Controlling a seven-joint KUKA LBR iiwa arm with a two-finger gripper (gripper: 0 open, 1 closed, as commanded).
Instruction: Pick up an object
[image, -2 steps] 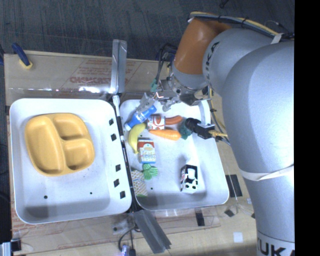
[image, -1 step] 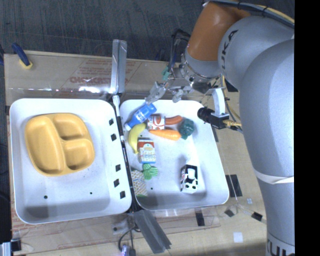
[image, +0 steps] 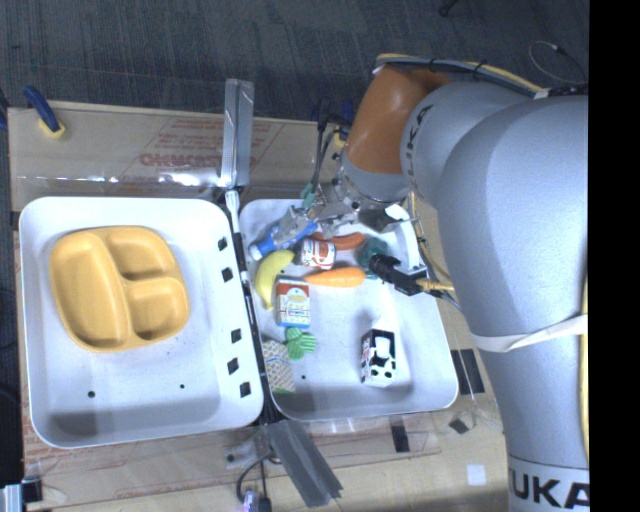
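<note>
Two white bins are set side by side on the worktop. The hand (image: 318, 212) is lowered at the right bin's (image: 430, 390) far edge, among a crowded banana (image: 268, 274), carrot (image: 336, 278) and carton (image: 293, 303); its grip cannot be told. Open floor is left around the cow-patterned box (image: 379, 357).

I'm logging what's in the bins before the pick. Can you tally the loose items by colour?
Yellow: 2, the divided tray and the banana
Orange: 1, the carrot
Green: 1, the small leafy toy
Black and white: 1, the cow-print carton
Red-orange and white: 1, the small box
Total: 6. More items under the gripper are too cluttered to count.
</note>
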